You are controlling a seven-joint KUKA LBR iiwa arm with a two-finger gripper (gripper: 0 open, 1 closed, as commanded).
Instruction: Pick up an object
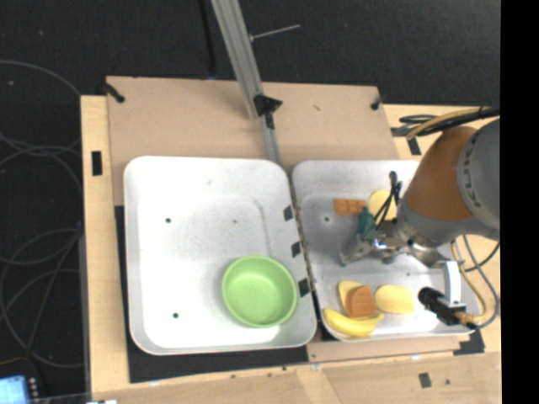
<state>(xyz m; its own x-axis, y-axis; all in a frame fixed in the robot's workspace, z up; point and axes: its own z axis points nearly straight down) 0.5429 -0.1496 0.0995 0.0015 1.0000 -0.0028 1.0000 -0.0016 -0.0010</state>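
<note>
Arm over the right bin [320, 183]

Gripper [364, 249] hangs just above the banana [349, 323]; whether its jaws are apart cannot be told. Green bowl [259, 289] sits left of the banana.

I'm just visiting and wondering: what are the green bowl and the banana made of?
The green bowl looks like moulded plastic: one even lime colour, smooth, with a soft matt sheen. The banana is probably a plastic or foam toy, given its uniform yellow with no spots, though the view is too coarse to be sure.
</note>
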